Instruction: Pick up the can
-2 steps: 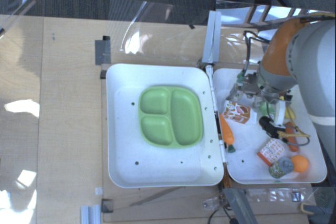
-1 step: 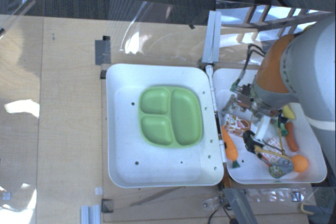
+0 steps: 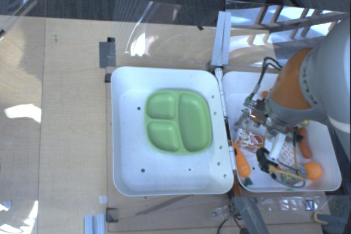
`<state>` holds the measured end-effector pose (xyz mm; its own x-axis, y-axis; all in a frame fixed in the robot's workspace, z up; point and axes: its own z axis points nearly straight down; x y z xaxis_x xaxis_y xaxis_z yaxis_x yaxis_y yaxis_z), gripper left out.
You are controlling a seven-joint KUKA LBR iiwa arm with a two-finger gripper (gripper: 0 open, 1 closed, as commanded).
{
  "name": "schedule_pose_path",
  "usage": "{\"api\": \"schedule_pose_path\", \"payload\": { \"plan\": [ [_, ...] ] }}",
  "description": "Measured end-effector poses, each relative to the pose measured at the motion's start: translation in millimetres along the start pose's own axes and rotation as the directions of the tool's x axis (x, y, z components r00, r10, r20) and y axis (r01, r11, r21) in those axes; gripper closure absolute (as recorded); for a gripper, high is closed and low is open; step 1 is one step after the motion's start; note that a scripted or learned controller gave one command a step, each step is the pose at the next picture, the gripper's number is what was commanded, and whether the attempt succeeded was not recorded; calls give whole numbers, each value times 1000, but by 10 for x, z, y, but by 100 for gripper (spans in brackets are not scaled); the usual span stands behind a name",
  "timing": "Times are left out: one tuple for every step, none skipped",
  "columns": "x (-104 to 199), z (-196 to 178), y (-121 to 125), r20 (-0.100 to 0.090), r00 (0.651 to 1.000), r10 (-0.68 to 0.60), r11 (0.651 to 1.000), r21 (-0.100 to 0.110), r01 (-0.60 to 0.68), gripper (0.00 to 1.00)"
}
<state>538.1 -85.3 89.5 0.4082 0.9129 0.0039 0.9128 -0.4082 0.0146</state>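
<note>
Hanging low over the right bin (image 3: 329, 142), the gripper (image 3: 258, 118) is crowded by cables, and I cannot tell if it is open or closed. Just below it lies a red-and-white printed object (image 3: 252, 142), which I take for the can, on its side near the bin's left wall. An orange carrot (image 3: 242, 163) lies beside it. I judge the can light, stiff and smooth, likely to roll, so it is best gripped across its round body at the middle.
</note>
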Motion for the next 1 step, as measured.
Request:
{"api": "schedule_pose_path", "payload": {
  "plan": [
    [-193, -12, -411, -1, 996, 88, 996, -4, -88, 0]
  ]
}}
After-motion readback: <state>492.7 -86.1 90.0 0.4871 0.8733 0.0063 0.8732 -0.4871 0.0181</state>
